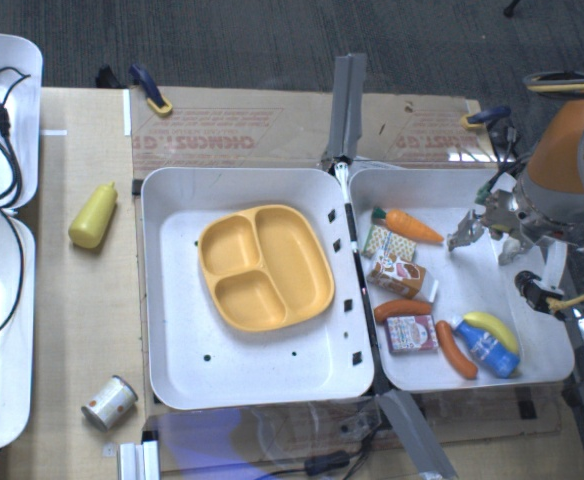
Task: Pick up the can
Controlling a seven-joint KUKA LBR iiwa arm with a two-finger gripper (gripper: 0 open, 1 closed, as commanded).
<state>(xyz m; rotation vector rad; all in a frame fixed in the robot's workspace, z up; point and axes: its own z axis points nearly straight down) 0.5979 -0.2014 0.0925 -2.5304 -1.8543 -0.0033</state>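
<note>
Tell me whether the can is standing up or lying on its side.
On its side. The can lies on the bench, outside both bins, beyond the left bin's near corner; its round end faces the camera and its body runs sideways.

Arm [572, 158] cropped at right edge; carton [409, 335] print illegible.

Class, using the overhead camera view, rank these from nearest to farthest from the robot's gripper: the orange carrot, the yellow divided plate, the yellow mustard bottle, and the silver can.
1. The orange carrot, in the right bin, just left of the gripper.
2. The yellow divided plate, in the middle of the left bin.
3. The yellow mustard bottle and the silver can, both on the bench left of the bins: too close to call.
</note>
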